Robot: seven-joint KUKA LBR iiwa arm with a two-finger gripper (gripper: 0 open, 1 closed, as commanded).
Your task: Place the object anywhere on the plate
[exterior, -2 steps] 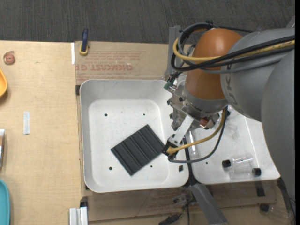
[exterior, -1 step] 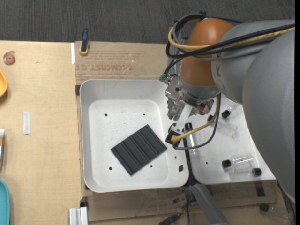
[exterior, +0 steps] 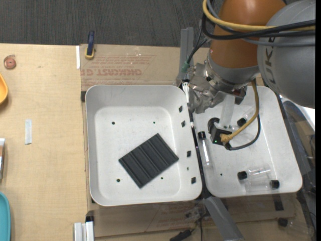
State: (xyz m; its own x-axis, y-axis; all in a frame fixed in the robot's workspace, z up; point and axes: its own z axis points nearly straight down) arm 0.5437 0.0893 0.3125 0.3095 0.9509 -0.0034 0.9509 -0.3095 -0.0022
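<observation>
Clear plastic object [exterior: 257, 176] with 2 black ends lies at the front of the right bin [exterior: 281, 134], apart from the ridged dark plate [exterior: 149, 159] in the left bin [exterior: 110, 104], so I judge the gripper [exterior: 225, 115], whose open-or-closed state I cannot tell, hangs over the right bin for a pick.

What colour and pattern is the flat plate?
The plate is dark grey with parallel ridges; camera view.

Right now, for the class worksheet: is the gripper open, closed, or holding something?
Gripper: cannot be told from this view; it hangs over the left edge of the right bin.
</observation>
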